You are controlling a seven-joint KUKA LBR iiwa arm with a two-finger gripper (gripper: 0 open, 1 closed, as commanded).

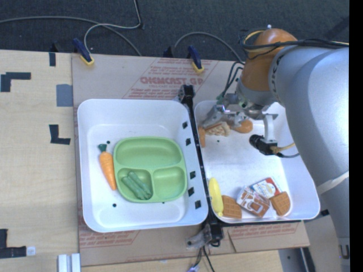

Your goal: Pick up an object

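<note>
My gripper (222,117) is low over the far left part of the right bin (295,169), under the arm's orange band. A tan bread-like piece (218,131) lies directly below and in front of it, touching or nearly touching it. A small orange piece (244,126) lies just to its right, partly hidden by the wrist. At the right bin's near edge lie a yellow banana (215,194), a brown waffle piece (231,207), a red-and-white snack packet (258,196) and an orange-brown toast piece (281,203).
The left bin (91,123) holds a green divided plate (150,154) with green beans (136,185) in one compartment, and a carrot (107,169) beside the plate. A black cable plug (262,144) hangs off the wrist. The bins' shared wall (193,146) runs just left of the gripper.
</note>
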